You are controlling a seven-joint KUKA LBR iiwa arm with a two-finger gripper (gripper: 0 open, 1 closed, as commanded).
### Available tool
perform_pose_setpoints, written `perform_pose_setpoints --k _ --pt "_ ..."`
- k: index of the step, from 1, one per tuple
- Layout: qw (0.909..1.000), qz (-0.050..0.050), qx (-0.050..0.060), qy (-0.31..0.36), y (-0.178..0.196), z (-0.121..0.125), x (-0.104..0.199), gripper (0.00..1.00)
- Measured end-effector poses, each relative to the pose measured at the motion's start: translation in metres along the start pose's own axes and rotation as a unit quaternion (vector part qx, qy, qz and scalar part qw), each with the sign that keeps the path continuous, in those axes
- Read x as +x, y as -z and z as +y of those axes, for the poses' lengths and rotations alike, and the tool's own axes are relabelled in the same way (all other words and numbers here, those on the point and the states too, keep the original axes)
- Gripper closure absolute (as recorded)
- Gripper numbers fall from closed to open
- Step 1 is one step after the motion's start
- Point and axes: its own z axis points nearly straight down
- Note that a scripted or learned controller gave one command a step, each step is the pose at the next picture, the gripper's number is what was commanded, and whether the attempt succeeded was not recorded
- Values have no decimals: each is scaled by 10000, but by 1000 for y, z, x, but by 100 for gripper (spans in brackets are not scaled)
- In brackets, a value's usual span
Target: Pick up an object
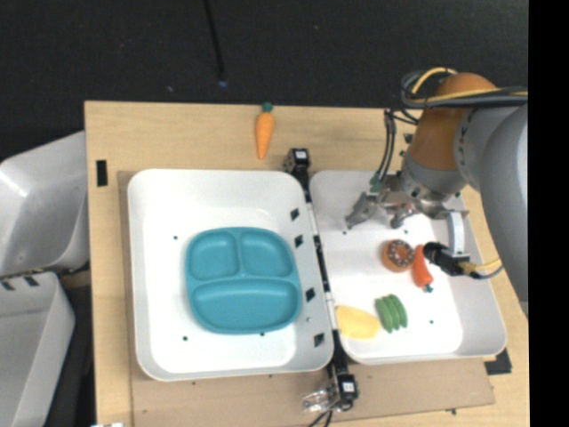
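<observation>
Grey KUKA arm's two-finger gripper (380, 213) hangs over the right white bin (476, 327) near its far edge, fingers apart, nothing betw. them; prob. lining up a grab.

Candidates in that bin, 4:
- 1 round brown-red toy (396, 254)
- 1 orange-red stick-shaped toy (422, 270)
- 1 green ridged piece (390, 312)
- 1 yellow lump (357, 322)

Left white bin (151, 327): 1 teal divided plastic plate (242, 279). Bench far edge: 1 orange toy carrot (264, 132).

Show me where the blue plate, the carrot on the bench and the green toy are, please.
blue plate (242, 279): camera view, on its large lower compartment.
carrot (264, 132): camera view, on its orange body.
green toy (390, 312): camera view, on its ridged middle.
</observation>
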Motion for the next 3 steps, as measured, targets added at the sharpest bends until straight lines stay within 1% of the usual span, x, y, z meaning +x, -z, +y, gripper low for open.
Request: perform_pose_setpoints --k 1,2,3 --pt "10000 -4 -20 -7 13 1 -1 100" --pt "10000 0 -34 2 59 3 -8 100" --pt "10000 -2 -34 -3 114 1 -19 100"
